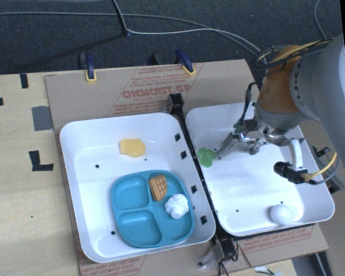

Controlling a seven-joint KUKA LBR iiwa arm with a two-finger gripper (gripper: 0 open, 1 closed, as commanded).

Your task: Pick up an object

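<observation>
A small green object lies at the left edge of the right bin, against the wall between the bins. My gripper hovers just right of it, low over the bin floor. Its fingers are spread, and the left fingertip almost touches the green object. Nothing sits between the fingers. A white ball rests in the near right corner of the same bin, well away from the gripper.
The left bin holds a blue divided plate with a brown waffle-like piece and a white lump on it. A yellow piece lies behind the plate. A black cable fitting hangs off the wrist.
</observation>
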